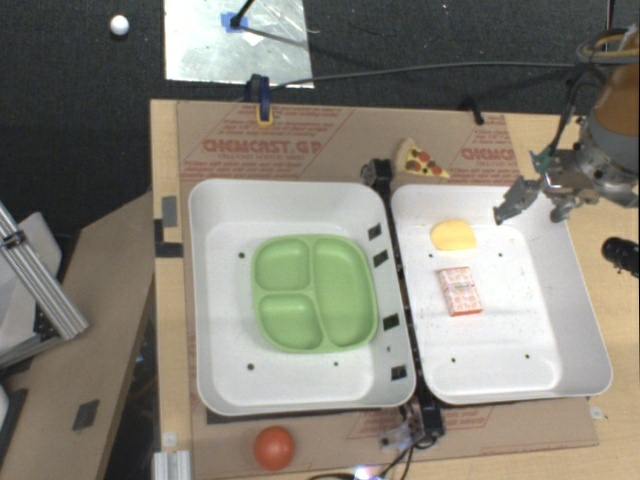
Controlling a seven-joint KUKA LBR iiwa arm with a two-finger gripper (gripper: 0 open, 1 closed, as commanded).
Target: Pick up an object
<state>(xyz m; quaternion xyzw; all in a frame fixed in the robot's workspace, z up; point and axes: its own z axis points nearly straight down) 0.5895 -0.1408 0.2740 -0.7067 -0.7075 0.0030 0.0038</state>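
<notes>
Grey metal forms the hand (533, 192), which hangs over the far right corner of the right bin (585, 358), its two fingers spread apart with nothing between them. Nearest to it, inside that bin toward the far edge, lies a yellow rounded piece (453, 234); just on the near side of that, apart from it, a small red and white box (459, 291) lies flat around the bin's middle. Outside the bins, on the worktop (330, 140) by the far edge where the two bins meet, sits a toy pizza slice (421, 160). The left bin (220, 368) holds a green divided plate (313, 292) with three compartments at its centre. An orange-red ball (274, 447) rests on the worktop's near edge, just outside the left bin's near wall.
</notes>
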